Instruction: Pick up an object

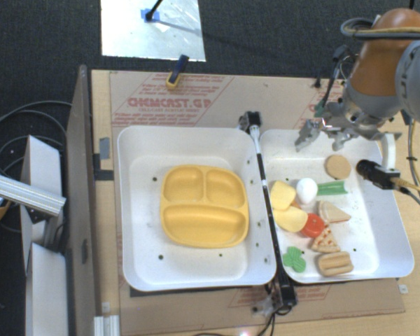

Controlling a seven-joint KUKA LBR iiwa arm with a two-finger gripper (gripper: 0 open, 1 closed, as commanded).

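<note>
The right bin [395, 247] holds several toy foods: a round tan cookie [338, 166], a white egg [306, 190], a green stick [334, 187], two yellow pieces [283, 195] [292, 220], a red tomato [313, 224], a pale wedge [332, 213], a pizza slice [325, 241], a green sprig [293, 260] and a tan bread roll [334, 263]. My gripper [322, 137] hangs over the far edge of this bin, just beyond the cookie. It is open, its fingers [305, 136] spread apart with nothing between them.
The left bin [143, 159] contains a yellow divided tray [204, 206]. A black divider bar [262, 187] runs between the bins. A black and white fitting [378, 170] on a cable lies over the right bin's far right side. Cardboard lies under both bins.
</note>
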